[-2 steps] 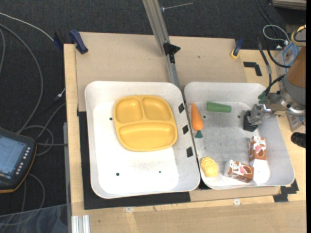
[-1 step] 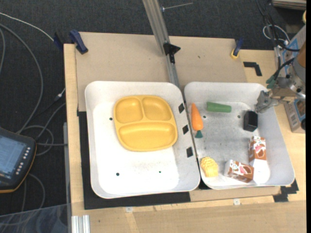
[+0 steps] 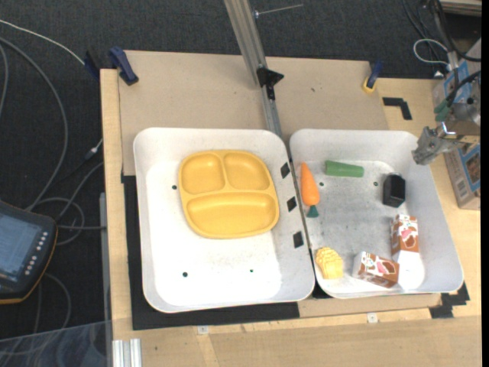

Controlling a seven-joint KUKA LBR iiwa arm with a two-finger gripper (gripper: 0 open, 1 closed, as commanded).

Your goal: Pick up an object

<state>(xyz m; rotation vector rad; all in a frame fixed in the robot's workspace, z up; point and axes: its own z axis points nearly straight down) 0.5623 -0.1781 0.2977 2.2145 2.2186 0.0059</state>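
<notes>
two white bins on the worktop, nothing lifted yet.

grey end effector (image 3: 429,145) hangs at the right bin's (image 3: 359,140) far right rim; its state cannot be told. nearest is the small black block (image 3: 393,189), lying just below it with bare floor around, well apart from the green bar (image 3: 344,169) and orange carrot (image 3: 309,185): best to descend squarely, straddling its narrow sides.
</notes>
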